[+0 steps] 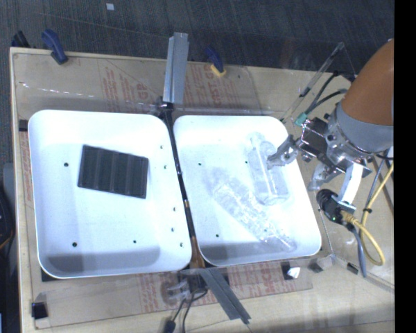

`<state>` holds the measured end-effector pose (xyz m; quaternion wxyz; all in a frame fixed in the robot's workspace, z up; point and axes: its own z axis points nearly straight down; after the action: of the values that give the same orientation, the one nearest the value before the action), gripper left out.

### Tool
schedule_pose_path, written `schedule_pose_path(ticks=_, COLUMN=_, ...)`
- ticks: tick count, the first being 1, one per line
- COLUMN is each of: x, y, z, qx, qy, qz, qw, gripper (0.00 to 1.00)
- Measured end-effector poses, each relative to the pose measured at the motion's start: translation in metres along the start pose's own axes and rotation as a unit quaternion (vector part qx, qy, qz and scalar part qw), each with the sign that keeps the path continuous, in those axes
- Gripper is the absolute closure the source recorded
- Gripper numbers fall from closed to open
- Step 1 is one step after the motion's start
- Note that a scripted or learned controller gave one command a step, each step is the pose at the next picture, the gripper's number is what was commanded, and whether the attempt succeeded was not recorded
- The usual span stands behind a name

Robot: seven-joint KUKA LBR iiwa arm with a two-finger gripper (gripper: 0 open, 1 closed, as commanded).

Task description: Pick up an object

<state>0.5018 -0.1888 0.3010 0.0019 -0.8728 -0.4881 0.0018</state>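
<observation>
A dark grey ribbed rectangular pad [114, 171] lies flat in the left bin [48, 127]. In the right bin [215, 127] lie clear plastic items: a transparent bottle [265, 175] near the right wall and a crumpled clear bottle or wrapper [244, 210] running diagonally toward the front right corner. My gripper [295, 159] hangs over the right bin's right rim, just beside the upper end of the transparent bottle. Nothing can be seen held in it.
The grey arm with its orange band [371, 82] comes in from the right, with cables and a yellow hose [369, 220] trailing beside the bin. A metal bar [175, 68] stands behind the divide between the bins. Blue clamps [55, 47] sit on the bench's back edge.
</observation>
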Motion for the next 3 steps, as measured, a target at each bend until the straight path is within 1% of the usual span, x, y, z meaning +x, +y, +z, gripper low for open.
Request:
schedule_pose_path(ticks=1, x=-0.013, y=0.001, z=-0.014, qx=-0.003, qy=0.000, qz=-0.078, qw=0.9969, gripper=0.00)
schedule_pose_path(ticks=2, x=0.000, y=-0.004, z=-0.030, qx=-0.004, qy=0.000, qz=-0.097, qw=0.9953, gripper=0.00)
schedule_pose_path(ticks=3, x=-0.019, y=-0.017, z=-0.054, qx=-0.004, qy=0.000, qz=-0.098, qw=0.9952, gripper=0.00)
